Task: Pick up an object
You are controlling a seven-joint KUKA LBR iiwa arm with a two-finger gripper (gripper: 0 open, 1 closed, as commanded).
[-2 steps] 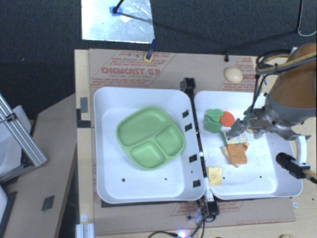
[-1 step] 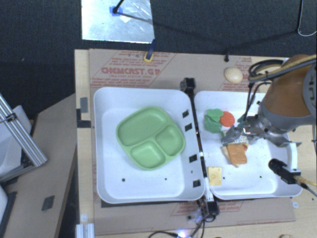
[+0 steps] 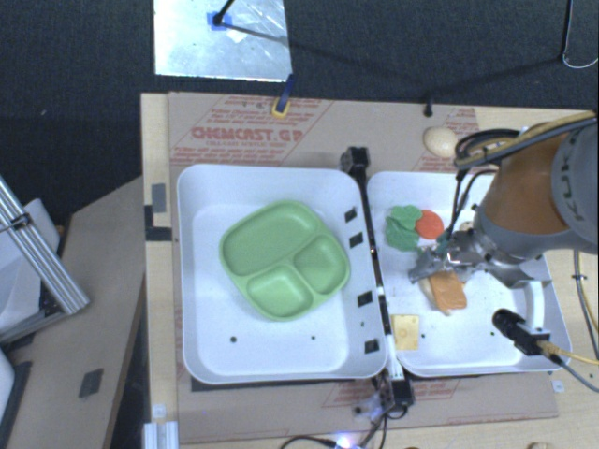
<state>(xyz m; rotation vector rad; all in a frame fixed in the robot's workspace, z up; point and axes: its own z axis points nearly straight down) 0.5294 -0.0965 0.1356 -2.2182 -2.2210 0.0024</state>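
1. Two shallow white bins sat side by side on the worktop [image 3: 309, 129]. The left bin [image 3: 201, 335] carried a light green divided plate [image 3: 284, 258] near its centre, tilted against the bin's edges.
2. The right bin [image 3: 468, 349] held four small items: a green leafy toy piece [image 3: 402, 227] toward the far left corner, a red-orange round piece [image 3: 430, 224] touching its right side, an orange wedge-shaped piece [image 3: 447, 294] near the middle, and a pale yellow square piece [image 3: 405, 331] near the bin's near left corner.
3. The grey arm, orange band [image 3: 524, 190] above the wrist, reached in from the right over the right bin.
4. The claw [image 3: 438, 262] was low over the middle of the right bin, just above the orange wedge and just beside the red-orange piece. Could not tell how far its fingers were parted, nor whether anything sat between them.
5. A cream egg-shaped object [image 3: 439, 140] lay on the worktop beyond the right bin's far edge.
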